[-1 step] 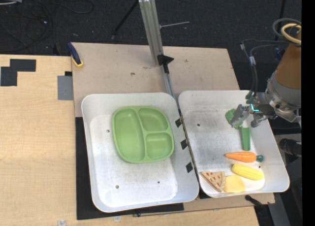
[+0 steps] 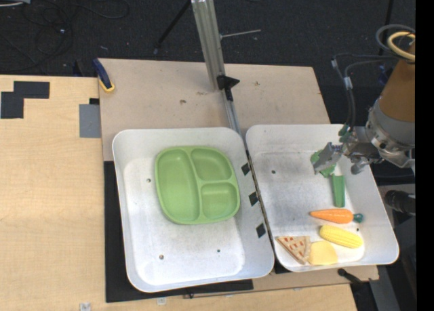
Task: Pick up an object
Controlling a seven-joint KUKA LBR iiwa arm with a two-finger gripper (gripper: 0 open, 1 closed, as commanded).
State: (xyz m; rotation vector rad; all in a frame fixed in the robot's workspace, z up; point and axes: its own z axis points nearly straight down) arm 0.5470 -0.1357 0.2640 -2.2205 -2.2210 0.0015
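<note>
on a wooden bench [image 2: 54, 188] with two white bins, gripper [image 2: 337, 158] low over the right bin [image 2: 285, 188], grip state impossible to tell, just above a green stick [image 2: 338, 190].

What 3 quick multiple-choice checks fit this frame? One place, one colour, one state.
1. Where is the divided plate?
A. left bin
B. right bin
C. on the bare bench

2. What colour is the corn cob?
A. orange
B. yellow
C. green

3. How does the plate lie?
A. upside down
B. on edge against the bin wall
C. flat, hollows facing up

Answers:
1 A: the plate sits in the left bin, away from the right bin.
2 B: the corn cob is yellow, just below the orange carrot.
3 C: all three hollows of the plate are open to the camera.
</note>
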